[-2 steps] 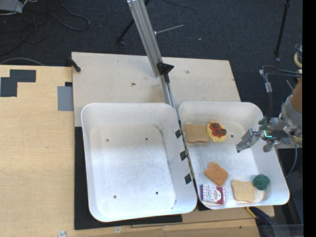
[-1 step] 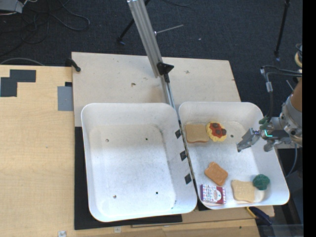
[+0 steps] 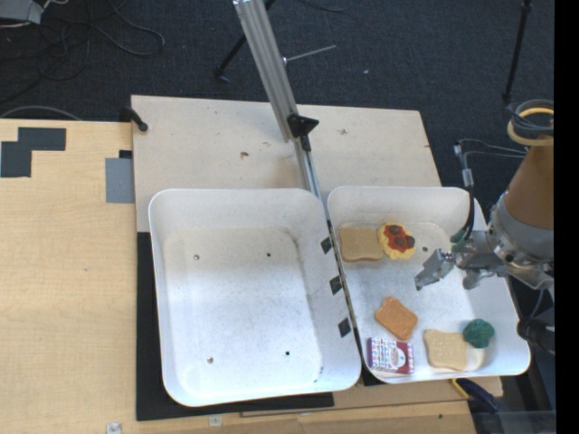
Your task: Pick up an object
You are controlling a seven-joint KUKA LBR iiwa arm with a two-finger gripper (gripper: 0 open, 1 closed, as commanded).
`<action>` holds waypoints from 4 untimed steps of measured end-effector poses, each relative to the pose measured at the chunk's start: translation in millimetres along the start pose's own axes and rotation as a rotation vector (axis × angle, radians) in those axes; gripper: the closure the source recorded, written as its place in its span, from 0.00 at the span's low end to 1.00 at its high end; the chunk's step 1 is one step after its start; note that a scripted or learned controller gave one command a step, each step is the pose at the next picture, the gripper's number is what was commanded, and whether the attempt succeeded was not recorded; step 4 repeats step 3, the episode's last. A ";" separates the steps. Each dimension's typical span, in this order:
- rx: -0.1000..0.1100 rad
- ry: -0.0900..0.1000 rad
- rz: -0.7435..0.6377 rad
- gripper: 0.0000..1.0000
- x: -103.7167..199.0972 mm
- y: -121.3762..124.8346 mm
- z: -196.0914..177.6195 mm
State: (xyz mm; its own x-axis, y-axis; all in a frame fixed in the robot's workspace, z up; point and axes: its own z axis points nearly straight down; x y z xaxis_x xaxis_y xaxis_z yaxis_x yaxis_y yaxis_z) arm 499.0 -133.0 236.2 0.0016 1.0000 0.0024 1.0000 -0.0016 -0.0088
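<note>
The right bin holds several toy foods. A tan toast slice lies at its back left, and a yellow piece with red topping touches that slice's right side. An orange wedge sits mid-bin. Along the front lie a red-and-white carton, a pale bread slice and a green ball. My gripper hangs over the right half of this bin, to the right of the yellow piece and behind the green ball. It is open, with nothing between its fingers.
The left bin lies beside the right one, with black clips along their shared wall. A slanted aluminium bar rises from the back of the bench. A wooden table stands to the left.
</note>
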 end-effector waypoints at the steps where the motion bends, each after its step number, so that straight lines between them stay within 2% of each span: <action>1: 0.002 0.000 0.000 0.00 -1.8 -8.8 60.8; 2: 0.000 0.000 0.000 0.00 -11.0 -9.1 111.6; 3: -0.003 0.000 0.005 1.00 -12.4 -8.6 99.0; 4: -0.003 0.000 0.005 1.00 -12.4 -8.6 99.0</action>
